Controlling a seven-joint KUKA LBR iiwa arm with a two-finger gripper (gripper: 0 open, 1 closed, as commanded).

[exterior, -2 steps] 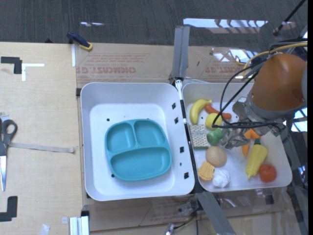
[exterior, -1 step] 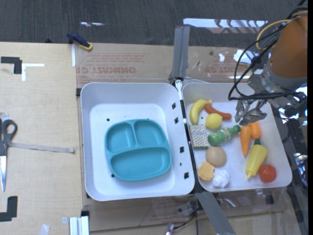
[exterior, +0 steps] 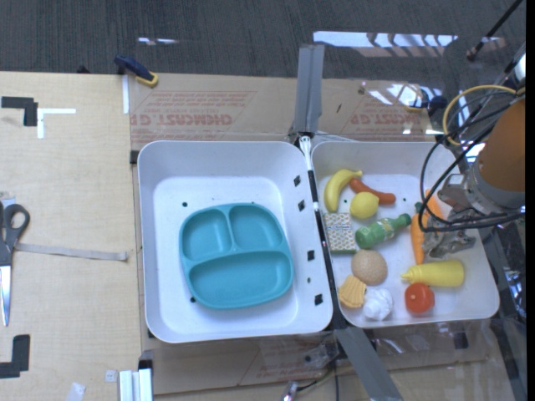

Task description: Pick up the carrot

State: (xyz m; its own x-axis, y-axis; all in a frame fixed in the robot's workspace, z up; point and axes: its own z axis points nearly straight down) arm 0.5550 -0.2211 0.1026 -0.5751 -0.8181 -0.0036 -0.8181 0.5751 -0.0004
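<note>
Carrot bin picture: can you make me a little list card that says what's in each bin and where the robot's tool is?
left bin: holds a teal divided plate
right bin: holds toy food
carrot: orange, near the right side, beside the tool
tool: low over the right bin, just right of the carrot
other food: banana, lemon, tomato, yellow squeeze bottle, green bottle
carrot picked up: cannot tell
bench: scissors at far left

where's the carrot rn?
The carrot lies in the right bin, towards its right side, just left of the gripper, with the yellow squeeze bottle and the tomato below it.
</note>
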